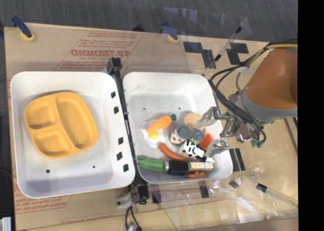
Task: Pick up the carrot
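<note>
The carrot (161,122) is orange with a small green tip and lies tilted in the middle of the right bin (152,85), resting partly on a toy fried egg (151,134). My gripper (213,132) hovers over the right side of that bin, well to the right of the carrot and apart from it. Its two fingers (207,118) are spread wide and open, with nothing held between them. Small toys lie just left of the fingertips.
A cluster crowds the bin's lower half: two grey round caps (183,132), a cow-patterned piece (190,149), a red sausage (171,152), a green cucumber (151,164) and a white block (202,164). A yellow divided plate (61,123) sits in the left bin (66,182).
</note>
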You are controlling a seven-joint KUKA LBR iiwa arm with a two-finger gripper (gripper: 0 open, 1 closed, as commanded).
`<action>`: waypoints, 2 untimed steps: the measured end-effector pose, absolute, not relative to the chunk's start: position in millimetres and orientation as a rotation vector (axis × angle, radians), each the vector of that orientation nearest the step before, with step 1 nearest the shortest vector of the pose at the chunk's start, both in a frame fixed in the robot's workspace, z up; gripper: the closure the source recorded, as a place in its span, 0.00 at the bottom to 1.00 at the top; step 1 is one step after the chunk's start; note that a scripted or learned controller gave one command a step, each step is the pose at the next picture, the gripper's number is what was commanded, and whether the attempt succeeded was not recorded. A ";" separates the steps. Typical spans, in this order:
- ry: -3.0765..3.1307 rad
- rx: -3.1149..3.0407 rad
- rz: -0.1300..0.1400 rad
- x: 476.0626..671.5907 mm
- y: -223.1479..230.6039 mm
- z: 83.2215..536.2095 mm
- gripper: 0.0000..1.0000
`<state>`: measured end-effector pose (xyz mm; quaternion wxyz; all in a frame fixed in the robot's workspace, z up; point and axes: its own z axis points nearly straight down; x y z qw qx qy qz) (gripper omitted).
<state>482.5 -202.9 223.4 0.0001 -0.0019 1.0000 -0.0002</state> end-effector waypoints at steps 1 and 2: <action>3.146 -0.013 0.004 532.9 -209.4 154.8 0.00; 3.131 -0.211 0.005 579.6 -145.6 92.9 0.00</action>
